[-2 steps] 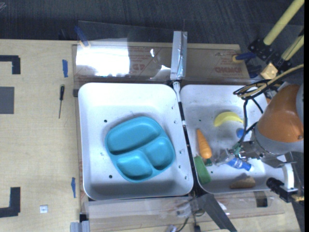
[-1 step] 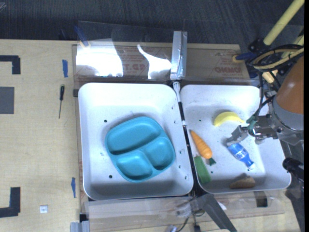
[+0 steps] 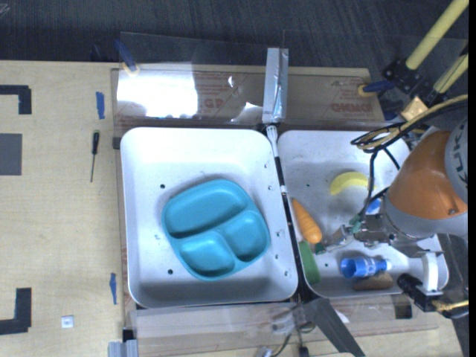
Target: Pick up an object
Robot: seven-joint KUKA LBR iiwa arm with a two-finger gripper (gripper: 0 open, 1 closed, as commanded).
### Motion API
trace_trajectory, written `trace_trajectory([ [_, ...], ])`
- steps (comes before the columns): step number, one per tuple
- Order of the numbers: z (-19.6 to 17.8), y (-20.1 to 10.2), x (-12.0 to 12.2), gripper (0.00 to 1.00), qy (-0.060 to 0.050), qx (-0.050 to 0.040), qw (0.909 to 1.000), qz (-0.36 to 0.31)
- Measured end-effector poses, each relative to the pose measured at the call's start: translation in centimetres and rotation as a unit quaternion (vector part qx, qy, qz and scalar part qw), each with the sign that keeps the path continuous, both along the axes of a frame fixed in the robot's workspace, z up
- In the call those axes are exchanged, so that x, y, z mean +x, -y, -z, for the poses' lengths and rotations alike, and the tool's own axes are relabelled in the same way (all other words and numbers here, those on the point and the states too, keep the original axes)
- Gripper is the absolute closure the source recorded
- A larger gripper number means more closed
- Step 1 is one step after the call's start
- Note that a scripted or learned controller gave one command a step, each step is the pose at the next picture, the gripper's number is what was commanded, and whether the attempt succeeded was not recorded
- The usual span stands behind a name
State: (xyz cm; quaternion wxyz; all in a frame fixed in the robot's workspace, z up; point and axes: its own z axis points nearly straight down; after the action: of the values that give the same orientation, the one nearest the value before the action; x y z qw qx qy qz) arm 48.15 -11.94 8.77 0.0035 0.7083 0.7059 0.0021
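In the right bin (image 3: 316,158) lie an orange carrot (image 3: 306,222), a yellow banana-like piece (image 3: 348,182), a blue bottle (image 3: 363,265) on its side and a green item (image 3: 309,266) against the left wall. My gripper (image 3: 346,234) is low in this bin, just right of the carrot and above the blue bottle. I see nothing clearly caught in it. The grey arm with its orange band (image 3: 424,188) hides the bin's right side.
The left bin (image 3: 149,162) holds a blue divided plate (image 3: 216,227). A brown piece (image 3: 372,281) lies under the bottle near the front wall. Cables and yellow rods (image 3: 439,28) stand at the back right. A clear panel (image 3: 193,88) rises behind the bins.
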Motion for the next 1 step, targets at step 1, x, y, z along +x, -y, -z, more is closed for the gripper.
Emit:
trace_trajectory([
  [1,0.02,0.50,5.28,0.00,0.000,-0.0005,0.9986,-0.052],
])
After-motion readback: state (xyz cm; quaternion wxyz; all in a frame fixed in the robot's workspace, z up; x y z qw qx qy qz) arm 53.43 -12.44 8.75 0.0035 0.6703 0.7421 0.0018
